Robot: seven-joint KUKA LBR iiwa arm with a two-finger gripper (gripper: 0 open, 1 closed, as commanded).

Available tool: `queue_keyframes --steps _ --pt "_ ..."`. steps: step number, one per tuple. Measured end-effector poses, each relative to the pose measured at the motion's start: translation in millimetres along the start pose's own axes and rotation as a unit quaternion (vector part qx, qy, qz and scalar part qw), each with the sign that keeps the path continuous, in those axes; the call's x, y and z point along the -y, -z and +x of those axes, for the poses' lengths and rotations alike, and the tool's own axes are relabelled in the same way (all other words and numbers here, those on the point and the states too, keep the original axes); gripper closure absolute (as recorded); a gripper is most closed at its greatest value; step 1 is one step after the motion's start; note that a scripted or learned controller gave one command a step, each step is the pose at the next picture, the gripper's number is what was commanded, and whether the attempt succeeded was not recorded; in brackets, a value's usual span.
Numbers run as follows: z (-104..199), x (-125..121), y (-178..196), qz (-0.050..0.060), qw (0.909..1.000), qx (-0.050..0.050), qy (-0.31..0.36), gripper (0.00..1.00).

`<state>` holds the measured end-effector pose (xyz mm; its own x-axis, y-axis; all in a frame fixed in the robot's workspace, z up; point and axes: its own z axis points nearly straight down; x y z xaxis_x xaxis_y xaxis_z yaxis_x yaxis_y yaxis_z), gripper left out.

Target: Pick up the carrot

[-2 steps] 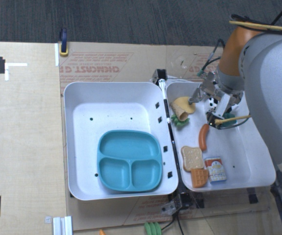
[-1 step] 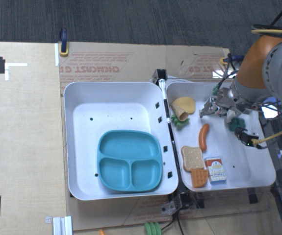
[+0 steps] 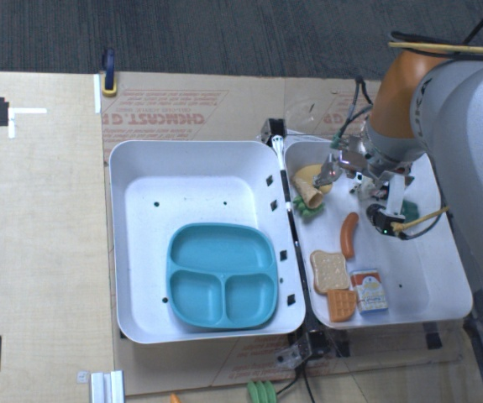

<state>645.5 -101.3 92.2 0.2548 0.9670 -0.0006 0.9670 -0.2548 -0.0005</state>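
In the right bin, the carrot lies just left of the hand, grip unclear.

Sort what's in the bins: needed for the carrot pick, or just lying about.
For the job: carrot, gripper.
Lying about: bread, carton, orange cracker, tan cone, green scrap, blue plate.

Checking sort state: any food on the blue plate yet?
No. The blue plate in the left bin has bare compartments; the sausage and toast lie in the right bin.
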Motion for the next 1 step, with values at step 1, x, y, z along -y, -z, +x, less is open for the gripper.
queue_keyframes --steps 1 --pt "5.2 -9.8 1.8 0.007 0.9992 0.002 -0.040 0.00"
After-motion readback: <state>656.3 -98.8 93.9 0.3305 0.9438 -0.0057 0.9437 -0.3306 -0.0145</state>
